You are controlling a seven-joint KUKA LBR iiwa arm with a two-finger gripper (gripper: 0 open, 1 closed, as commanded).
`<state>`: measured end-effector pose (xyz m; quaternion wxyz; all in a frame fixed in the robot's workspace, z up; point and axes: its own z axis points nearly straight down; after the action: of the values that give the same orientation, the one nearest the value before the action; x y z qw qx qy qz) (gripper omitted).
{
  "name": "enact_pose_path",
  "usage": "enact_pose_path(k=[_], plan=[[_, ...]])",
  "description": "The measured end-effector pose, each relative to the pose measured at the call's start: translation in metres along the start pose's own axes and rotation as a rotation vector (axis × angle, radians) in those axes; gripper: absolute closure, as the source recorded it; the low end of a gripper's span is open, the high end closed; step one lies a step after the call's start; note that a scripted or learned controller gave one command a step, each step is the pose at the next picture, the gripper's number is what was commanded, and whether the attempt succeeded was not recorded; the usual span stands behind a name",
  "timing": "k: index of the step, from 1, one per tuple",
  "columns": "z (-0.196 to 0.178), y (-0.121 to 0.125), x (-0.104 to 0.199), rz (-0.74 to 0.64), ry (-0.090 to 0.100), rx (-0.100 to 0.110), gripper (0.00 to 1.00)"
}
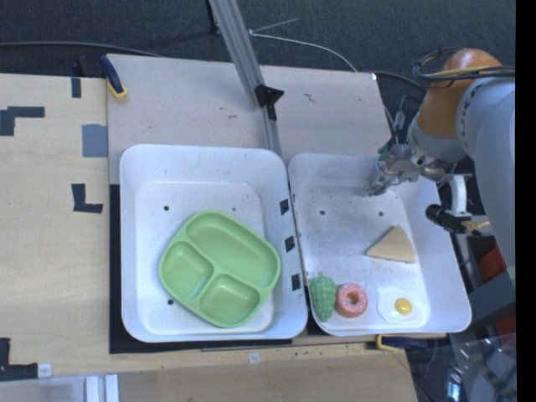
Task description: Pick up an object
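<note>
Overhead, gripper [378, 182] of unreadable state above right bin [435, 224]; cheese wedge [392, 247] lengthwise left-right, tip leftward.

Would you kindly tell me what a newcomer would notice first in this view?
The bright green divided plate fills much of the left bin. In the right bin, toy foods line the near edge: a green piece, a pink doughnut, a fried egg, with a cheese wedge above. The pincer hovers at that bin's far side.

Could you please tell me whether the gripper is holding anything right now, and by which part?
Nothing is held: the gripper sits over bare floor of the right white bin, apart from the tan wedge.
</note>
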<state>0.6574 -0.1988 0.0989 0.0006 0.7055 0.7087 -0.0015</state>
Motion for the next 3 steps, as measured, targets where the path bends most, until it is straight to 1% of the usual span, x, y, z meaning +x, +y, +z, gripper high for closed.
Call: enact_pose_path(k=[1, 2, 3], plan=[[-0.046, -0.006, -0.003, 0.003, 0.002, -0.005, 1.00], [-0.089, -0.004, 0.001, 0.003, 0.002, -0.005, 1.00], [-0.142, 0.004, 0.010, 0.001, 0.002, -0.006, 1.00]])
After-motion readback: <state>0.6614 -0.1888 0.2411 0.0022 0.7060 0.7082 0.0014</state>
